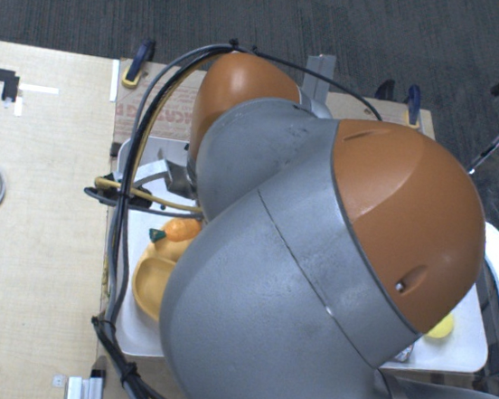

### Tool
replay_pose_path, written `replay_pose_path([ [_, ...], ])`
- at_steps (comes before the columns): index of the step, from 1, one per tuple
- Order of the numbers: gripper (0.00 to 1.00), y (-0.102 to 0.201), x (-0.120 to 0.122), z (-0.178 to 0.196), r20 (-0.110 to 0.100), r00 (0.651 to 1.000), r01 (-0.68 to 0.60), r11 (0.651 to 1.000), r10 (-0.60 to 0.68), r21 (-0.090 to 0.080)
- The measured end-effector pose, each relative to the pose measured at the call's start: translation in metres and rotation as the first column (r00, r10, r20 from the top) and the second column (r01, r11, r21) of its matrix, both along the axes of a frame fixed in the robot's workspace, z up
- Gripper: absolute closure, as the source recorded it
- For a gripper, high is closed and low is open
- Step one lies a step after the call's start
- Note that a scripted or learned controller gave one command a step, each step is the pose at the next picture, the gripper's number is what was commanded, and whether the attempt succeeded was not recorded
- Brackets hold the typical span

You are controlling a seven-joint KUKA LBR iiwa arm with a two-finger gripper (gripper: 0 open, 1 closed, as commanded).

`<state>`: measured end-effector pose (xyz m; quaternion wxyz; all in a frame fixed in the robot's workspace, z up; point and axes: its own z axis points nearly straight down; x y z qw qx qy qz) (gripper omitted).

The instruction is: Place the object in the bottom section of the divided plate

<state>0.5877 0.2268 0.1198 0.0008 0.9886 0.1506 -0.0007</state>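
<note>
Arm (311,284) bulk covers the bins, so we cannot tell the gripper's state. Below the wrist area we see the yellow divided plate (151,286) with an orange object (180,229) at its upper edge. We should descend slowly, confirming grasp before moving.

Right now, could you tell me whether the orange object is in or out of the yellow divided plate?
Cannot tell. The orange object sits at the yellow plate's upper edge, but the arm covers most of both.
</note>
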Motion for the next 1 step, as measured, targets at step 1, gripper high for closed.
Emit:
replay_pose_path([
  [1, 1.00, 0.0001, 0.0616, 0.0236, 0.001, 0.996, 0.093, 0.996, -0.093, 0.000],
])
